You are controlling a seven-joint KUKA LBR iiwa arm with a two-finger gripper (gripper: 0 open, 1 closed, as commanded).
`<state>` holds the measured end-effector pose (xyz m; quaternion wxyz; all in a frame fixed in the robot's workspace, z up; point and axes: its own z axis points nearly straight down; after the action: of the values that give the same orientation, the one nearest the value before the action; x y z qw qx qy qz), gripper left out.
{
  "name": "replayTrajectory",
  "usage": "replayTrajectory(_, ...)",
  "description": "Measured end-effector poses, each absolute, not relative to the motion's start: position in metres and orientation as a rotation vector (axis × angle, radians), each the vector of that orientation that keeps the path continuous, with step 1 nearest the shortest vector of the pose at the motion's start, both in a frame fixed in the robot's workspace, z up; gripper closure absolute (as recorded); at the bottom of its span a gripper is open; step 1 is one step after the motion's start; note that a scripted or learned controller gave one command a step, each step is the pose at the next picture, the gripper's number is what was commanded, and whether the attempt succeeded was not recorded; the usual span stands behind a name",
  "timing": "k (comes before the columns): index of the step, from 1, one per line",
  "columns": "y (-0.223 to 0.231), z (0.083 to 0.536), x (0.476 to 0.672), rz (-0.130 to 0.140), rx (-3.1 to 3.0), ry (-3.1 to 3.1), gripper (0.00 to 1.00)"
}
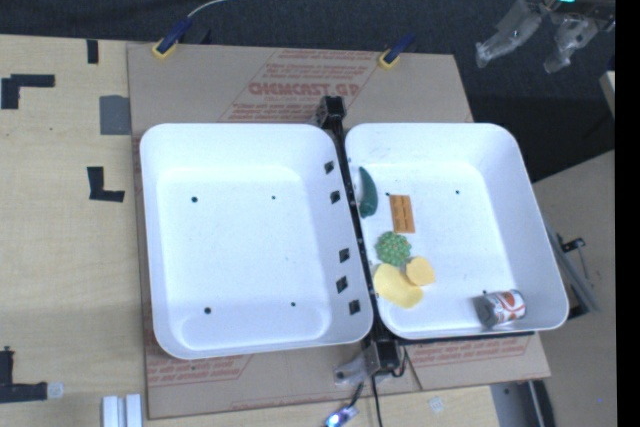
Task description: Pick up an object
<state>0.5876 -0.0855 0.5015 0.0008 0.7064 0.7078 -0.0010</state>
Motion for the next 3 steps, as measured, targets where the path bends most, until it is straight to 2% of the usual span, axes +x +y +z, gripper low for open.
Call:
replayTrajectory(1,-0.085,0.512,0.588,-0.004,2.216,2.222,1.0)
replayTrajectory(2,-0.085,0.511,0.588,-0.005,2.217,2.223,0.0)
replayTrajectory(3,-0.085,0.522,0.588,-0.005,2.214,2.222,1.0)
